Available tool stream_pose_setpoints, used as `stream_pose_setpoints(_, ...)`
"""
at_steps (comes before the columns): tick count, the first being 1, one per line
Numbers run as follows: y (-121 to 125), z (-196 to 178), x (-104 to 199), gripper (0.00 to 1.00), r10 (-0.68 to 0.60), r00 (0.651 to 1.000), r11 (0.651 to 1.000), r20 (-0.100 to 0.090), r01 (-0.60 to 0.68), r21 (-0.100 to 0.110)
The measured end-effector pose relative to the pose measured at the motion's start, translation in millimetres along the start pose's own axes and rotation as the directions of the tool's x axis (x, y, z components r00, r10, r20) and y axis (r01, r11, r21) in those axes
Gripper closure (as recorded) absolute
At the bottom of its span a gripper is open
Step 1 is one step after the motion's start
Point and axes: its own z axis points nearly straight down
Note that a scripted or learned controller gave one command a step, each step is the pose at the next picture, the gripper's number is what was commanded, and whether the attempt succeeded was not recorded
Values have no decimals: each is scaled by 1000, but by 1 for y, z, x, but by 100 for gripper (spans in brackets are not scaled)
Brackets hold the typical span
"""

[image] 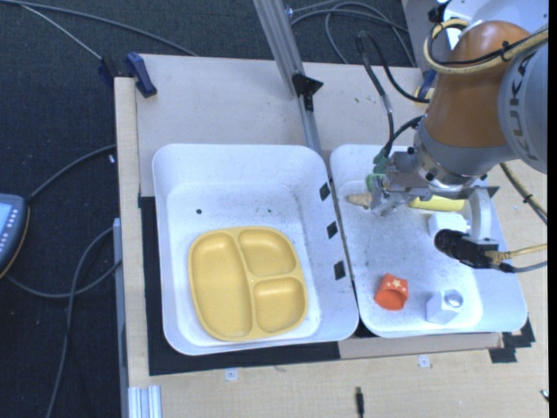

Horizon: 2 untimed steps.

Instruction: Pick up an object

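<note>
My gripper [381,197] hangs low over the back left part of the right bin [487,320], under the orange-banded wrist. A pale beige tip [357,200] pokes out to its left at bin level; whether it is touching the gripper is unclear. A yellow object [438,204] lies just right of the gripper, partly hidden by the arm. Toward the front of that bin lie an orange cup-like piece [392,292] and a small grey block [446,306], both apart from the gripper.
The left bin [174,181] holds a yellow divided plate [248,281]. A metal post [291,68] slants up behind the seam between the bins. A black part with a cable [461,246] hangs from the arm over the right bin.
</note>
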Motion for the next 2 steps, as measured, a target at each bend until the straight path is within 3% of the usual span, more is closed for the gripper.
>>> stream_pose_setpoints(2, 11, 4, 97, 100, -1, 1000, 1000, 0, 1, -5)
